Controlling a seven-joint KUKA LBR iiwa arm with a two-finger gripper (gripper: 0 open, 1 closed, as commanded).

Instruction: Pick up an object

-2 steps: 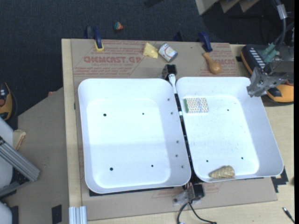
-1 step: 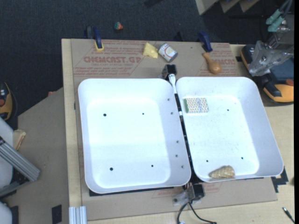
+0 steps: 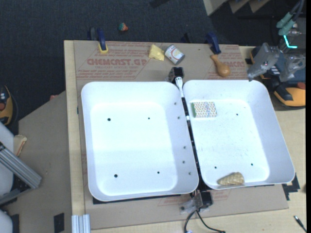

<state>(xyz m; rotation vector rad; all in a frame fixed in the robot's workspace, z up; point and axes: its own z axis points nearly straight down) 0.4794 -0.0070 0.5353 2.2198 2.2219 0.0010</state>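
Two objects lie in the right bin (image 3: pixel 272 111). One is a small flat rectangular pad (image 3: pixel 204 109) with a green edge and a speckled face, near the far left corner. The other is a tan, shell-like lump (image 3: pixel 231 179) against the near wall. My gripper (image 3: pixel 266 62) is a grey block beyond the right bin's far right corner, outside the bin and well away from both objects. Nothing can be seen in its grasp.
The left bin (image 3: pixel 97 106) sits beside the right one. On the brown board behind the bins lie a yellow wedge (image 3: pixel 156 53), a small box (image 3: pixel 174 54) and a tan pear-shaped piece (image 3: pixel 221 67). Blue clamps (image 3: pixel 101 39) (image 3: pixel 212 41) grip the board's far edge.
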